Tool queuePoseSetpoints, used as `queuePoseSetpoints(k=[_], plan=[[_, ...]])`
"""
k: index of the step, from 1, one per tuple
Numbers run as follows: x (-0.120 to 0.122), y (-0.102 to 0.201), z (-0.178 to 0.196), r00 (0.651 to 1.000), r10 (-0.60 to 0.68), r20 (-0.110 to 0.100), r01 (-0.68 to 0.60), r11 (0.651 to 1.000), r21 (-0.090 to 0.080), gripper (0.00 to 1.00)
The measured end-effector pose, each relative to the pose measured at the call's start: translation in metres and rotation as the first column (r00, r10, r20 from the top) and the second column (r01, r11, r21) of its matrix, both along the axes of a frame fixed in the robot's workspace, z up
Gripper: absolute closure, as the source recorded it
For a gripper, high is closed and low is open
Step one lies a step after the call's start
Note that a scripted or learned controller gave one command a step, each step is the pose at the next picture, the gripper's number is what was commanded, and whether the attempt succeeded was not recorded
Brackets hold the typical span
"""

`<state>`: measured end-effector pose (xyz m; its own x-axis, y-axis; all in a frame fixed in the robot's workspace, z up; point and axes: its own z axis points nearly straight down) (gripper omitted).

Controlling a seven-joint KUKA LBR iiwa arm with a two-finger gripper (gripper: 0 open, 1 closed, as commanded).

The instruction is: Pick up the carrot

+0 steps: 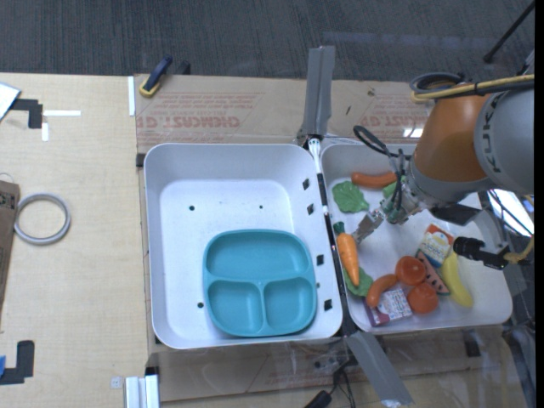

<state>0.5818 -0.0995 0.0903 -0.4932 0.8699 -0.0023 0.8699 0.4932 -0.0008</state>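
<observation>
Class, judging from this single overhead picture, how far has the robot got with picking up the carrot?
Done: the arm has reached into the right bin. In hand: the end effector hangs just above and right of the carrot, nothing visibly between its fingers. Left: the carrot lies on the bin floor by the left wall, so closing on it and lifting remain.

A teal divided plate [258, 281] lies in the left bin [170, 177]; tape roll [40, 218] well apart.
</observation>
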Motion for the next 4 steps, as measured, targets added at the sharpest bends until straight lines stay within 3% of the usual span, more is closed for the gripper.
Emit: queuePoseSetpoints(k=[1, 2, 3, 4], plan=[[-0.068, -0.026, -0.002, 0.969, -0.247, -0.006, 0.247, 0.969, 0.003, 0.00], [-0.105, -0.002, -0.002, 0.969, -0.249, -0.006, 0.249, 0.969, 0.002, 0.00], [-0.103, -0.004, 0.006, 0.968, -0.253, -0.005, 0.253, 0.968, 0.003, 1.00], [-0.103, -0.004, 0.005, 0.968, -0.252, -0.008, 0.252, 0.968, 0.003, 0.00]])
